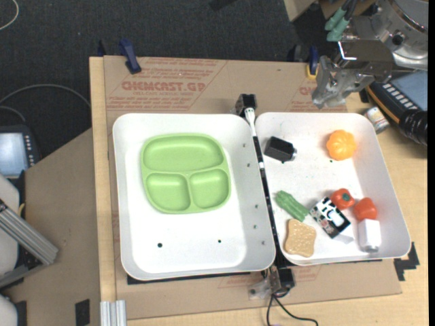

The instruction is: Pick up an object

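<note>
I have the hand (332,87) hovering over the right bin's (391,182) far rim, fingers hanging down with nothing between them, their spread unclear, and the small orange pumpkin (340,145) lies just below it, nearest

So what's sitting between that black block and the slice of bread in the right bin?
In the camera view, a green vegetable piece lies between the black block and the bread slice, on the bin's white floor.

6 small objects (328,195) lie scattered in the right bin (391,182).
</note>
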{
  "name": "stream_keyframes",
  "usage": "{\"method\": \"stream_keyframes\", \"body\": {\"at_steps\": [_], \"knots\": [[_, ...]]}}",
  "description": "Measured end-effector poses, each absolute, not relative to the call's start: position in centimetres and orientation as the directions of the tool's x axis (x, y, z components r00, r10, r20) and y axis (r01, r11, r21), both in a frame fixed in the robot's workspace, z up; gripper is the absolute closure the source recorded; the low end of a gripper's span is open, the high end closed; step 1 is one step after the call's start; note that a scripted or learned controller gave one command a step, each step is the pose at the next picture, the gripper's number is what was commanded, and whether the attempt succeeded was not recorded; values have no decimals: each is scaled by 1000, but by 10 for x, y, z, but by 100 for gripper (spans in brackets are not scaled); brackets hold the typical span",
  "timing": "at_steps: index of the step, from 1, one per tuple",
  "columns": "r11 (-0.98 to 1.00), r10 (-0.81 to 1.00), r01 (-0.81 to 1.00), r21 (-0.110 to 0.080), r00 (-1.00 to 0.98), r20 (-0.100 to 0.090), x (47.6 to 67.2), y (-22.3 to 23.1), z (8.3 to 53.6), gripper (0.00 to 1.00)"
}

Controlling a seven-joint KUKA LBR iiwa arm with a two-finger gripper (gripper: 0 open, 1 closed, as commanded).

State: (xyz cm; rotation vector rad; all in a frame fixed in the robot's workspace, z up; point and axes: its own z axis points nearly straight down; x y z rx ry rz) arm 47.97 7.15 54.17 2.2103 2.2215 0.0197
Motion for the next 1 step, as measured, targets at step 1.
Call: {"method": "stream_keyframes", "body": {"at_steps": [1], "knots": [[-1,1000,1000,-19,1,-4,477,83,364,100]]}}
